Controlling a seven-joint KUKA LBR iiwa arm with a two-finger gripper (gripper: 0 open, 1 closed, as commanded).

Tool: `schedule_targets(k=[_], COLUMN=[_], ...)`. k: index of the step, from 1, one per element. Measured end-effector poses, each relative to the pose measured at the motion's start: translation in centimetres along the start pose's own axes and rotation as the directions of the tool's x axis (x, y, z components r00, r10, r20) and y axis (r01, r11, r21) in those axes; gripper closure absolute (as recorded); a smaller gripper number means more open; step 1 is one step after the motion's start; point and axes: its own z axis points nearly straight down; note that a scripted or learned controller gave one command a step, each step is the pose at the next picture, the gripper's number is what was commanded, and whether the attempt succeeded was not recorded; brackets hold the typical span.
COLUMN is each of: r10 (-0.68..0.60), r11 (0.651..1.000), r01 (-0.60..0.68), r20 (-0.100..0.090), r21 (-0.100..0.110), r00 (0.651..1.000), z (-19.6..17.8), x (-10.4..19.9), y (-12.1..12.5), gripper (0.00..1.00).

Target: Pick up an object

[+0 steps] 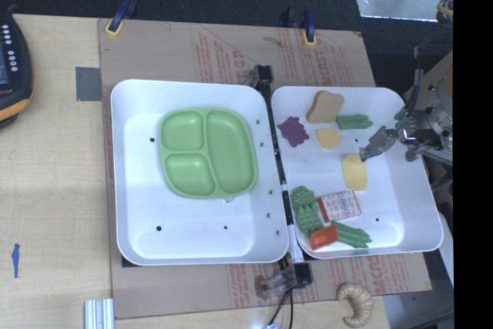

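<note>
Two bins | hand [379,144] over right bin [416,235], beside yellow block [354,172] | grip state unclear

Grey metal two-finger gripper [375,147] is showing dull grey fingers w/ darker tips, joined to a silvery, boxy wrist block. Thin dark cables are running along the block. Pale tan housing is sitting behind it; finer details are too blurred.
</note>
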Motion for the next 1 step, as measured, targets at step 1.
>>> schedule_targets(k=[1], r10=[0.000], r11=[1.000], r01=[0.000], r20=[-0.001], r21=[0.009], r00=[1.000], z=[16.48], x=[-2.57], y=[1.88], gripper=[0.00])
